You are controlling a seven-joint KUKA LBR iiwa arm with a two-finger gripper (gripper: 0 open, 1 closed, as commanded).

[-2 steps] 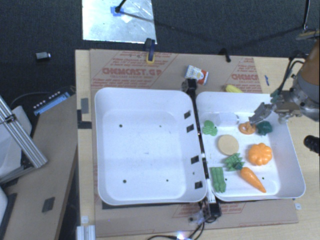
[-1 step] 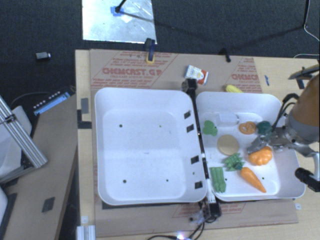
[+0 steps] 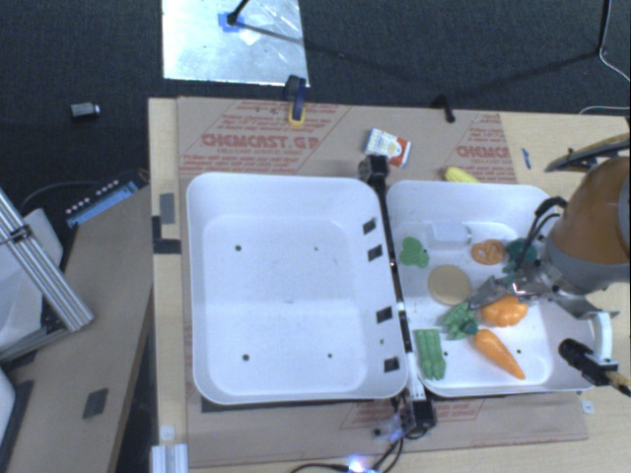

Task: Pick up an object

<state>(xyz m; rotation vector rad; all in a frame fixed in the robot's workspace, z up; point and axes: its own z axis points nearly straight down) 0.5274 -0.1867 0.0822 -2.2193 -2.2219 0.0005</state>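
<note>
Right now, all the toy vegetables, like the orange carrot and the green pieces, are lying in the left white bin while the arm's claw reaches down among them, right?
Not quite: the camera view shows the orange toy carrot and the green toy pieces in the right white bin, not the left white bin. The claw does reach down among them.

Your two bins point(image 3: 286, 190) look like smooth white plastic with a slight sheen. They sit on matt brown cardboard point(image 3: 261, 136) with red print. The carrot point(image 3: 498, 353) and other toy food look like glossy plastic. That sheet point(image 3: 234, 28) up top looks like shiny, scuffed metal.
</note>
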